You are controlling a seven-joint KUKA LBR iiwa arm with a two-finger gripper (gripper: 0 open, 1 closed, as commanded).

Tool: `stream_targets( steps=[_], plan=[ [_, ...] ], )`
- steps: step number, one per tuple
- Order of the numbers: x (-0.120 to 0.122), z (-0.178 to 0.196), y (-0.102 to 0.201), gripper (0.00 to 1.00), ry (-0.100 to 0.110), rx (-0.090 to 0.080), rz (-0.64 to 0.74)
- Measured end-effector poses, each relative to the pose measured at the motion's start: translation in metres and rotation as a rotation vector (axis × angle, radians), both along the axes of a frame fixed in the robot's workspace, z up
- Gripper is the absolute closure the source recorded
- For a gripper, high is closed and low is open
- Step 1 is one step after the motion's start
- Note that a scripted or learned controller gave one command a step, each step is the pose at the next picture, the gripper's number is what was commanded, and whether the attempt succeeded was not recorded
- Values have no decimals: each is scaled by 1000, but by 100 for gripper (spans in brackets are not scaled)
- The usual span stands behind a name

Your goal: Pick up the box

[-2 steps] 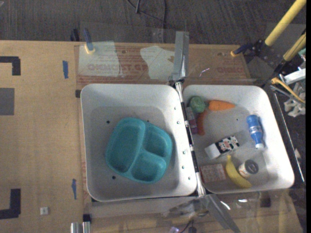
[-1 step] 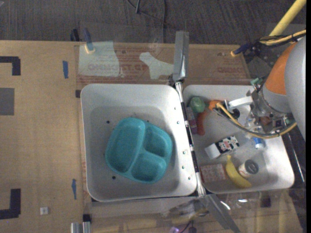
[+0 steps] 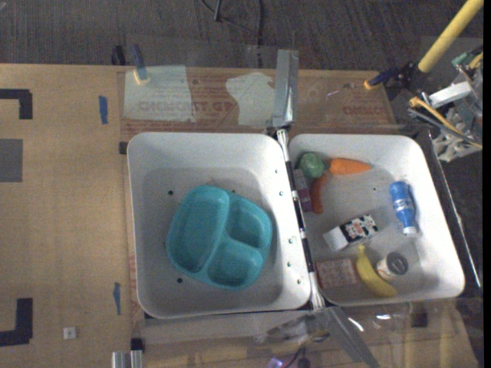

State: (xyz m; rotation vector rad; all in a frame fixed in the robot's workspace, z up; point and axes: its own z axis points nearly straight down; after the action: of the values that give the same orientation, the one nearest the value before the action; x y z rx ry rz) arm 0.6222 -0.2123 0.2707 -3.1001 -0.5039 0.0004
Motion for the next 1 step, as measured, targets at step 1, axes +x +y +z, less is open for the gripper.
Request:
stream_targets(
  steps=[1],
  plan=[
    [22,-78,89,100,4,2,-68]
  ],
)
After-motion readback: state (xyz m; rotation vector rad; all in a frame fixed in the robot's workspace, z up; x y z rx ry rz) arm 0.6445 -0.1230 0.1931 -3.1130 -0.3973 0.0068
